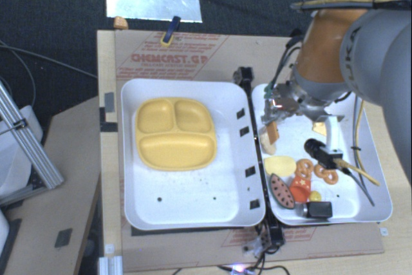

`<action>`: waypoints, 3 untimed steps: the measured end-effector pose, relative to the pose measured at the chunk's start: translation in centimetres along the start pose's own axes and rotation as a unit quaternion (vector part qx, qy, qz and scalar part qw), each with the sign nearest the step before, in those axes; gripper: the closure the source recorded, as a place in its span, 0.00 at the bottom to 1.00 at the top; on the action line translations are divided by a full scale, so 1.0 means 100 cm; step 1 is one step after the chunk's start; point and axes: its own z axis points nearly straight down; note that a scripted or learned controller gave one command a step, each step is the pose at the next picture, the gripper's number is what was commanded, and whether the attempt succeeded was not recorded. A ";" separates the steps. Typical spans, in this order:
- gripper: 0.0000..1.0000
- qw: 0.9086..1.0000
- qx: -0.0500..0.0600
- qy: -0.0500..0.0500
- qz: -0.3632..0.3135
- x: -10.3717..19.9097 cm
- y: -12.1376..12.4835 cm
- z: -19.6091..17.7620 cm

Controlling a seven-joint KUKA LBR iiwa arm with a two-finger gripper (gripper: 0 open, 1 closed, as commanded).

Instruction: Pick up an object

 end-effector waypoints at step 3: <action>1.00 1.000 -0.001 -0.001 0.002 0.061 -0.099 -0.184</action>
